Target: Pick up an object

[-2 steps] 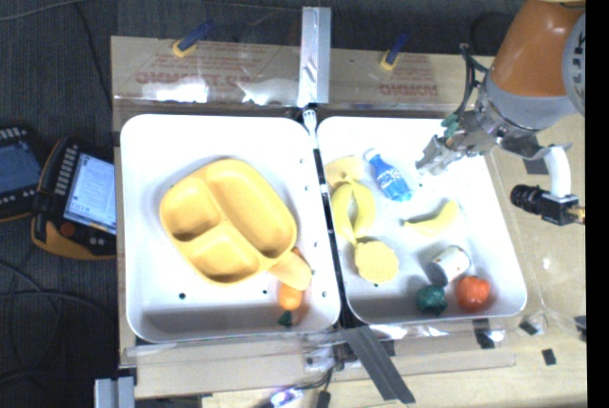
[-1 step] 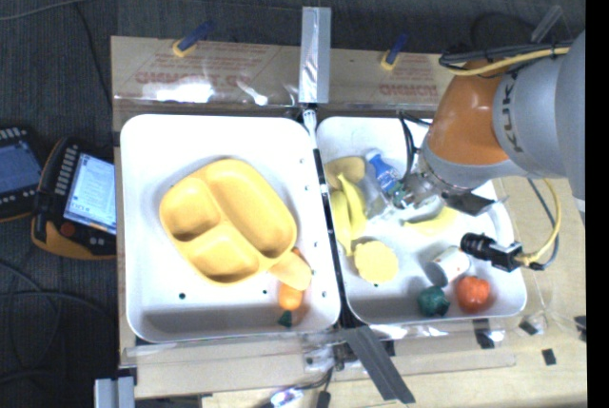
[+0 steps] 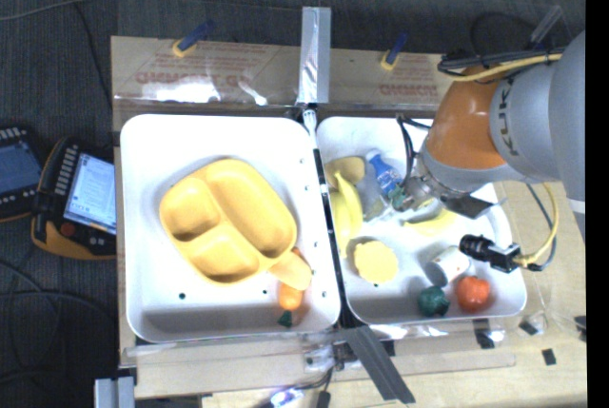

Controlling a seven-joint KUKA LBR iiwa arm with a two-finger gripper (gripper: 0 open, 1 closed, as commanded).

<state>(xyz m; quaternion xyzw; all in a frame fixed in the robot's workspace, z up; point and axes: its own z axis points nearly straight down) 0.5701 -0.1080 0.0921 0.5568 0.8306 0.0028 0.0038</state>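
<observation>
Along the right bin [image 3: 514, 301], objects are crowding the floor: a banana [image 3: 344, 203] is lying against the left wall, a yellow disc [image 3: 374, 261] is sitting midway, and a green piece [image 3: 434, 301] and red ball [image 3: 473, 292] are resting near the front rim. From the right the arm [image 3: 495, 126] is reaching in, its end effector [image 3: 411, 195] hanging beside a small bottle [image 3: 383, 174]; whether it is gripping anything, I cannot tell.

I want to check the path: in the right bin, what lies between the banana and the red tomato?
In the camera view, a round yellow disc and a dark green toy lie between the banana and the red tomato.
</observation>
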